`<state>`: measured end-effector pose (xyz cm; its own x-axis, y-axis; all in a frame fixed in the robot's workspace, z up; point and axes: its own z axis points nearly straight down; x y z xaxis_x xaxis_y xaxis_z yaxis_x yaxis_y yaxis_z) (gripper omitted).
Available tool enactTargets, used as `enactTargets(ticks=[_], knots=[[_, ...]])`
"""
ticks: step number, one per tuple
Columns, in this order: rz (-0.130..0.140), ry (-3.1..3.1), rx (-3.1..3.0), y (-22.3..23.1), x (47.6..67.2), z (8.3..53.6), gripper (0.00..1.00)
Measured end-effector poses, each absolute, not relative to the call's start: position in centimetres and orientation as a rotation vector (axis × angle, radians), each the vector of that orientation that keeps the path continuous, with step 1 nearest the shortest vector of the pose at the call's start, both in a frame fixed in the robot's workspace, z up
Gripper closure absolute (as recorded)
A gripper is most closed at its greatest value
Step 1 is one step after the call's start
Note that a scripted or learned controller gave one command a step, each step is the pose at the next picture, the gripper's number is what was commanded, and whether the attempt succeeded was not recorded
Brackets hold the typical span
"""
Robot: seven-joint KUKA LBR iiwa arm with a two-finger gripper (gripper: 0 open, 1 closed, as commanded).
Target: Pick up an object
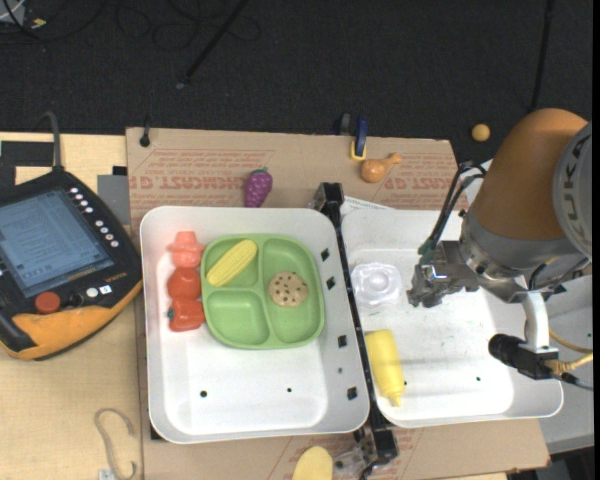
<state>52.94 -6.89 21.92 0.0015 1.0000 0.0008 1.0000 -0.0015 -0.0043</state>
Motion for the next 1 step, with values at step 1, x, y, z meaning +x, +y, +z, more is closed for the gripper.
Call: enactTargets(ticks=[1], knots=[[0.003, -2.219, -2.222, -8.20, 53.09, 22.04, 1.00]])
